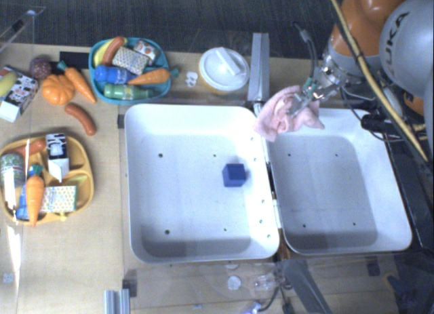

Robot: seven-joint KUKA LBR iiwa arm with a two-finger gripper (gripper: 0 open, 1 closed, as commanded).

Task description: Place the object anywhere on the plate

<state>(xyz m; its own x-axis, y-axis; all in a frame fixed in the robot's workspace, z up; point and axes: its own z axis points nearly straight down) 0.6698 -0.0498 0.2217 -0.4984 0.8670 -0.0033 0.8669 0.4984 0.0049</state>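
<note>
over right bin, back-left corner: gripper (306, 95), jaws clenched on pink cloth (285, 114)
pink cloth: bunched, hangs from jaws, droops over the divide between the bins, lifted off the floor
left bin (163, 190): blue cube (234, 174) right of centre, well apart from jaws
right bin (339, 190): white floor under arm
table: white lidded bowl (224, 69) behind left bin; toy food in blue bowl (129, 68) and yellow plate (85, 170) at left
</note>
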